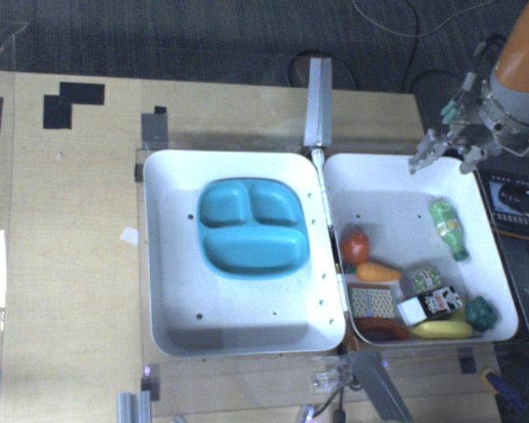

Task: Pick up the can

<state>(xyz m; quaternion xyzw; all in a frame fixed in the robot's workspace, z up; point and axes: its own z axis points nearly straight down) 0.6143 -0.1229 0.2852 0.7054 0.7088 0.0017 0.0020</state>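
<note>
The can, a small one with a green patterned label, lies in the right bin near its front right, packed among other items. My gripper hangs over the far right edge of that bin, well behind the can. Its two fingers are spread apart with nothing between them, so it is open.
Around the can are a green bottle, a red tomato, a carrot, a patterned box, a black-and-white carton, a banana and a dark green item. A blue divided plate sits in the left bin.
</note>
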